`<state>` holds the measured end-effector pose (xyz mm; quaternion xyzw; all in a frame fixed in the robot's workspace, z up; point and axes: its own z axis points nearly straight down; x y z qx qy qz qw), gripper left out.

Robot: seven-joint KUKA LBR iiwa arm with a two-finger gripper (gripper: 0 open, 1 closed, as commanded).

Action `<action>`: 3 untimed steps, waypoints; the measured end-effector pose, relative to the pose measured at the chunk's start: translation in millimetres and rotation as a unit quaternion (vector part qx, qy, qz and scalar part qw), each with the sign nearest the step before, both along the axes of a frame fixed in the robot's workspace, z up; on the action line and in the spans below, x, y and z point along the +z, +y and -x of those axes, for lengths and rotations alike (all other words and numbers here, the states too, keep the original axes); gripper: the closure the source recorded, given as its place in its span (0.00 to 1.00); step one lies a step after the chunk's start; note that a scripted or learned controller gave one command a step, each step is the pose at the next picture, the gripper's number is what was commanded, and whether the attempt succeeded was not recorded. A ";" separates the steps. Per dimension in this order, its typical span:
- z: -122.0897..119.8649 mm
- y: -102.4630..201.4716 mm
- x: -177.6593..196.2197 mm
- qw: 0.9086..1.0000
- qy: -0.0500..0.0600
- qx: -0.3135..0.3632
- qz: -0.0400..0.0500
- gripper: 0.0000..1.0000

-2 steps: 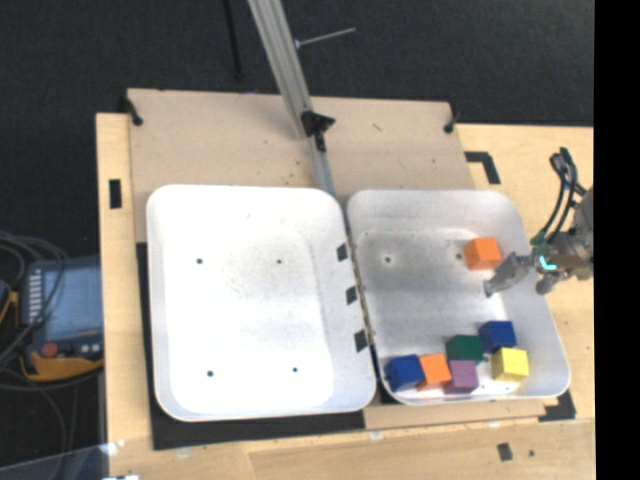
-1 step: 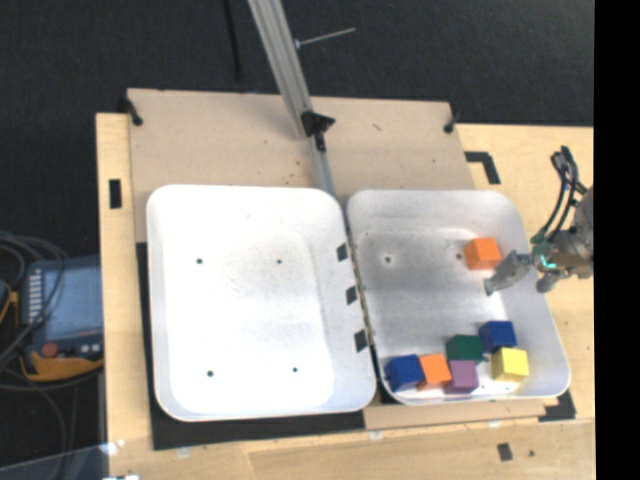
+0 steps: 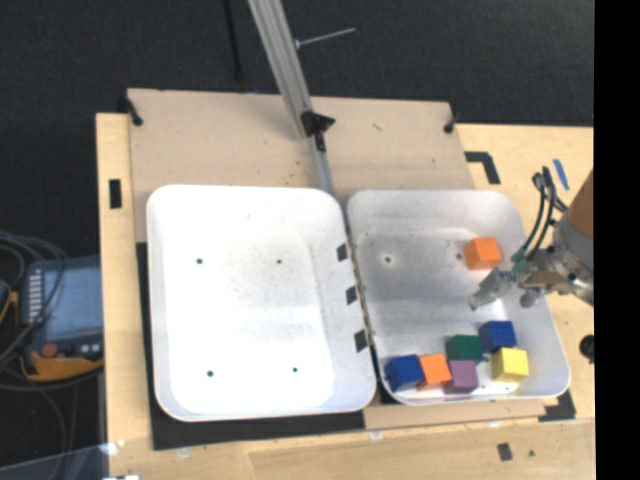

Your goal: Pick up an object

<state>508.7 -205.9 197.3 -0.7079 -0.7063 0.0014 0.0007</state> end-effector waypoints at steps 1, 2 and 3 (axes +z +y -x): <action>-9.1 1.0 -50.1 1.000 0.000 -0.002 0.000 0.00; -10.2 -0.9 -99.3 1.000 -0.003 -0.001 0.001 0.00; -11.7 -1.7 -86.7 1.000 -0.006 -0.005 0.001 1.00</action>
